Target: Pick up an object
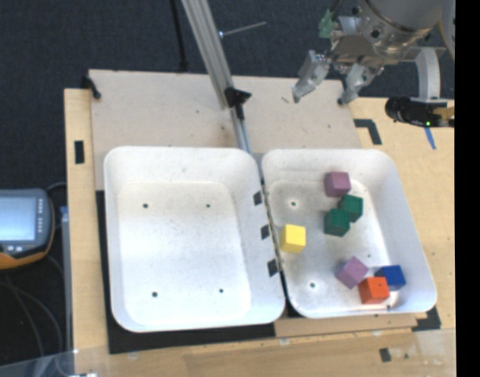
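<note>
My gripper (324, 89) hangs high above the bench behind the right bin (397, 175), its two fingers spread apart and nothing between them. Down in the right bin lie several small blocks: a purple cube (337, 183) at the back, two dark green blocks (350, 206) (336, 223) touching each other below it, a yellow cube (294, 237) near the bin's left wall, a lilac cube (352, 271), an orange cube (373, 289) and a blue one (393, 275) in the front right corner.
The left bin (185, 238) sits beside the right one. A slanted aluminium bar (212, 49) rises from between the bins toward the upper left. A grey device (16, 222) rests off the bench at the left.
</note>
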### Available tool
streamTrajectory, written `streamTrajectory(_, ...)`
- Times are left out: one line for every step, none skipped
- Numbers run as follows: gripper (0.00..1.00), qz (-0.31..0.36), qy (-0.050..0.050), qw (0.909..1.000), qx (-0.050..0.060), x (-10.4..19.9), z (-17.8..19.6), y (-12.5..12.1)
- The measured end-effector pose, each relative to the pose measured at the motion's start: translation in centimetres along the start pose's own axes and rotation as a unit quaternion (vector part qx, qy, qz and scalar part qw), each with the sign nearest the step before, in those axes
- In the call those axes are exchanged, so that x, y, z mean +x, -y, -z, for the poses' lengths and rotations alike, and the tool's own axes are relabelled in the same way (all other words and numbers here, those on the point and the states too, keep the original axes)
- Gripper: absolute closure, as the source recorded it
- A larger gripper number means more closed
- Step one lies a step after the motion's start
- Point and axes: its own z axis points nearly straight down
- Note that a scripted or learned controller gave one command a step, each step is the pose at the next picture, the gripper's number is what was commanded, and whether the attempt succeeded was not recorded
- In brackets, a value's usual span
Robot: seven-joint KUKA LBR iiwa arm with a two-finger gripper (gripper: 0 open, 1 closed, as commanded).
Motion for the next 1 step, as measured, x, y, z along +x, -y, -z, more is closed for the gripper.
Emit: streamTrajectory(0.0,0.0,0.0,1.0,0.001,7.62,-0.37,-3.16)
